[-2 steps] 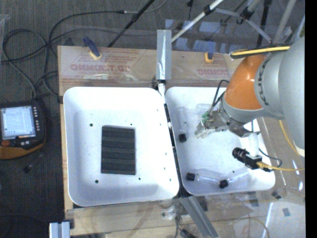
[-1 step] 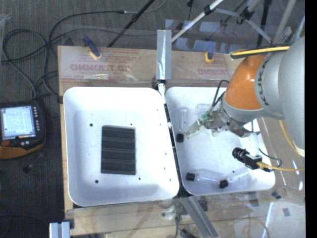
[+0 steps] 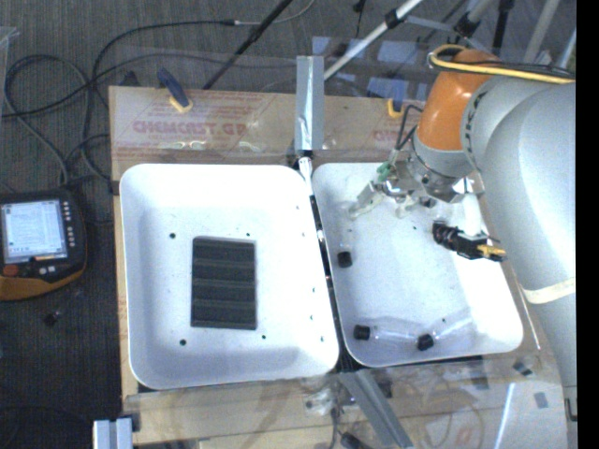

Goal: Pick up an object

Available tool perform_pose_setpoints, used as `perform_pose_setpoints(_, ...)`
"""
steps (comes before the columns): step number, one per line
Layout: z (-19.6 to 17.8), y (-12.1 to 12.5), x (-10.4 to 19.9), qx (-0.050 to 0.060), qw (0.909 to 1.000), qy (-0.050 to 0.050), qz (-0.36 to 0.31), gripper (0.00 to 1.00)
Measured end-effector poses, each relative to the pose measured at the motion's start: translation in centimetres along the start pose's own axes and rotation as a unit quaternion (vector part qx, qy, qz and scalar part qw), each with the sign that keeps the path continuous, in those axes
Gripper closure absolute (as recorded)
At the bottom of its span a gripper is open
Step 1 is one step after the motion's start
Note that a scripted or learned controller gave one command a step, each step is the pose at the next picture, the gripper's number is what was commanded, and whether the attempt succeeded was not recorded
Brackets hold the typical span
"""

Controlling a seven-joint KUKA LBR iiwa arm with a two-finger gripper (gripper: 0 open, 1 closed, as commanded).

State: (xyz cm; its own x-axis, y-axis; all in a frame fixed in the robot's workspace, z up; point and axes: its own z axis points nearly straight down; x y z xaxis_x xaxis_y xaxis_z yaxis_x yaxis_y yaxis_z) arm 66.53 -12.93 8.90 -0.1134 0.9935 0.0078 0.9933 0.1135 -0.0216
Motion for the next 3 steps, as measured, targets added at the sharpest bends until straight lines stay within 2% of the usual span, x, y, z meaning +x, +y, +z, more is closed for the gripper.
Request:
perform_pose_setpoints(1, -1.03, -0.13, -0.42, 0.001, 1.0000, -0.005, 0.001, 1.00)
perform_pose_setpoints(2, -0.89, -0.26, -0.36, 0.004, 1.0000, -0.004, 0.002, 0.00)
perform_pose_setpoints(3, -1.80, -0.27, -0.41, 0.003, 1.0000, -0.006, 0.001, 1.00)
